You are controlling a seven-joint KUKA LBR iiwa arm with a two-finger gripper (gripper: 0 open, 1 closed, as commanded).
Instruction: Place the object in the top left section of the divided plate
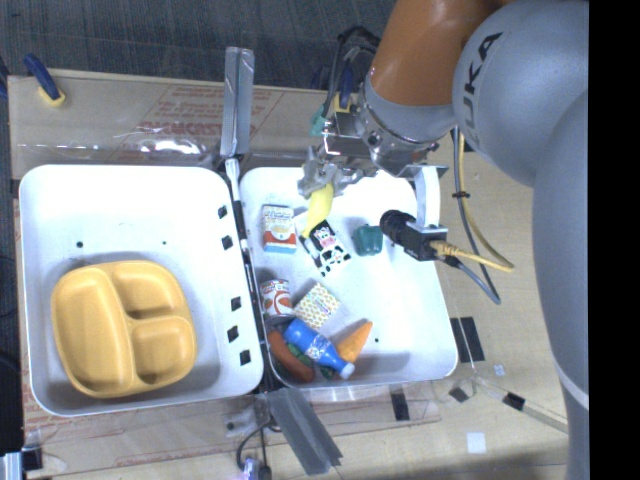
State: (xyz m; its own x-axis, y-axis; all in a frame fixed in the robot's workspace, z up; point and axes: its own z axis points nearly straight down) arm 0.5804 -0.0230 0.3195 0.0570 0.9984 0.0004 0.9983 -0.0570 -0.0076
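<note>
The yellow divided plate [122,323] lies in the left bin [60,193], toward its front left, with nothing in its sections. My gripper [320,180] hangs over the back left part of the right bin [420,358]. Directly below it is a yellow banana [319,208], standing nearly upright in the view, its top end hidden under the gripper. Whether the banana is gripped or just lies beneath cannot be made out.
Around the banana sit a small carton [278,227], a cow-print item [327,246] and a teal cup [369,239]. A can [275,295], a patterned box [317,306], a blue bottle [316,349] and a carrot [353,339] crowd the front. A ridge [238,258] divides the bins.
</note>
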